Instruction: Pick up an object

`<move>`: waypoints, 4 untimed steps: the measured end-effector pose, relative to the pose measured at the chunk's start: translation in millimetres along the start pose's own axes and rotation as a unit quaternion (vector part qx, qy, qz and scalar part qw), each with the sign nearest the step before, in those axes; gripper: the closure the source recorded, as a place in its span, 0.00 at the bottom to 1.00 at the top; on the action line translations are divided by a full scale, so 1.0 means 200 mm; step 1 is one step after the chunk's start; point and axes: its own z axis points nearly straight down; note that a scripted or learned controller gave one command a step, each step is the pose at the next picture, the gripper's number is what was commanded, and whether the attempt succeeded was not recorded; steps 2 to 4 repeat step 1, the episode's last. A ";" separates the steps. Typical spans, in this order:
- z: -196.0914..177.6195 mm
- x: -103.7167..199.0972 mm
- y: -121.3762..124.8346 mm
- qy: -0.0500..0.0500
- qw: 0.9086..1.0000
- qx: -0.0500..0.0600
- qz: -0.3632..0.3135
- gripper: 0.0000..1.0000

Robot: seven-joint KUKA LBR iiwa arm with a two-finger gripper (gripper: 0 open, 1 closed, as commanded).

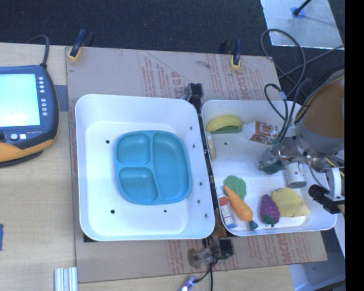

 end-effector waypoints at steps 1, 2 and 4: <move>-0.40 0.41 0.06 0.000 1.000 -0.002 0.001 1.00; -0.40 0.41 0.06 0.000 1.000 -0.002 0.001 1.00; -0.40 0.41 0.06 0.000 1.000 -0.002 0.001 1.00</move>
